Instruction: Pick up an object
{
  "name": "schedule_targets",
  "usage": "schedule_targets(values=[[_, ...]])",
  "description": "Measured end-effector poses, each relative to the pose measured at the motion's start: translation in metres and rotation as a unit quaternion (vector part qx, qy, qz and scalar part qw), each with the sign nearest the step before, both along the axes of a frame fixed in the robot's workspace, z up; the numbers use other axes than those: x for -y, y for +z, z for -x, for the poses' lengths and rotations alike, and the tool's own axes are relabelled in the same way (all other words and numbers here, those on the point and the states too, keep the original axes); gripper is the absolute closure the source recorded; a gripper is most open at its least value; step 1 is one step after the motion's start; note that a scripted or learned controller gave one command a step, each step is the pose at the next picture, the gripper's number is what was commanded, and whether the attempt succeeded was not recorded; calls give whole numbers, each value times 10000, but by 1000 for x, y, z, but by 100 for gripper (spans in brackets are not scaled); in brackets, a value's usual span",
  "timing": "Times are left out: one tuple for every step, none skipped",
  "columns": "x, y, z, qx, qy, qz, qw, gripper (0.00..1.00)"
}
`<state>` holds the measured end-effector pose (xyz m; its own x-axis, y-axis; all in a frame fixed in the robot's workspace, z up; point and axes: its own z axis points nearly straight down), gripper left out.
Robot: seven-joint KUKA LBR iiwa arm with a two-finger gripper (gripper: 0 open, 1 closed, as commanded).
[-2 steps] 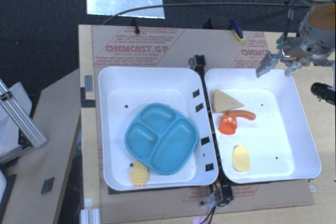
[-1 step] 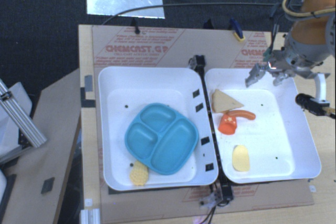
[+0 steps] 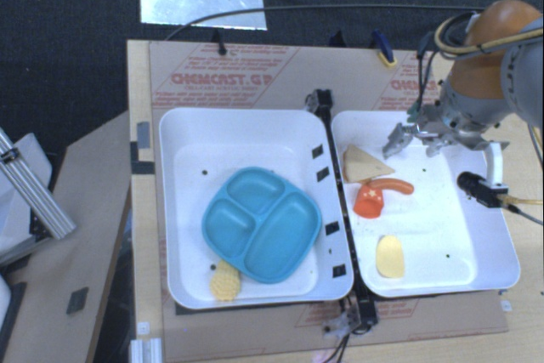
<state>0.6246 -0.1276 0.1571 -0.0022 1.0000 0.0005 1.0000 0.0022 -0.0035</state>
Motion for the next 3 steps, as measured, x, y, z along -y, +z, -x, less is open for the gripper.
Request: schedule_targets(values=[[-7,-46,-6,18,13,2,10000,0],[-6,-32,-7,43,16,8,10000,100],[-15,18,-5,50,17,5,10000,100]])
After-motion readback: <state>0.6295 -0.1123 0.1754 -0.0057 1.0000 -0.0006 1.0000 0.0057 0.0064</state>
